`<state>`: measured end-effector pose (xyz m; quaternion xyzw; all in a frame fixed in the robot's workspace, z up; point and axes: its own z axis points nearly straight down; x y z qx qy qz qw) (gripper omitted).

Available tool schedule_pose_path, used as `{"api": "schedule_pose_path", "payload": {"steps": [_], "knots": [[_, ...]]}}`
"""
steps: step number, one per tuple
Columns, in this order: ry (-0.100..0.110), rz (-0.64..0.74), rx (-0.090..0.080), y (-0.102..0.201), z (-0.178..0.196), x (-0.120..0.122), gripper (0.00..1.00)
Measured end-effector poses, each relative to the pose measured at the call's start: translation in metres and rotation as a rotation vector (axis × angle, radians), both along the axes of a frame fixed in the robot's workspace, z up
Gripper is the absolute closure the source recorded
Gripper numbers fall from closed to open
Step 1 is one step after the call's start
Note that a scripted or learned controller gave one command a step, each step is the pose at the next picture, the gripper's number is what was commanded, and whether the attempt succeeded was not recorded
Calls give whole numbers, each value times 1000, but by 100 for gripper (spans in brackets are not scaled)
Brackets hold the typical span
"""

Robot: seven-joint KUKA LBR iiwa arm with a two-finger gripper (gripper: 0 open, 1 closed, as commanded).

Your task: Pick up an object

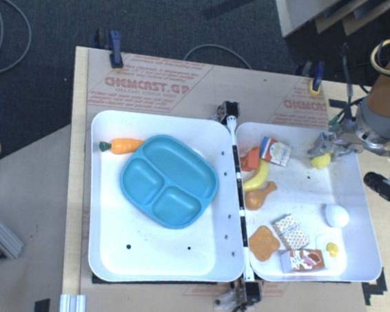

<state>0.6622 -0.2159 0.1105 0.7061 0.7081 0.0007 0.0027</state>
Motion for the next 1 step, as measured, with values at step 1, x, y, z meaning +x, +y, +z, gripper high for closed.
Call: {"api": "schedule_pose_path", "payload": {"steps": [1], "knots": [[-1,5,2,85,45,6,100]]}}
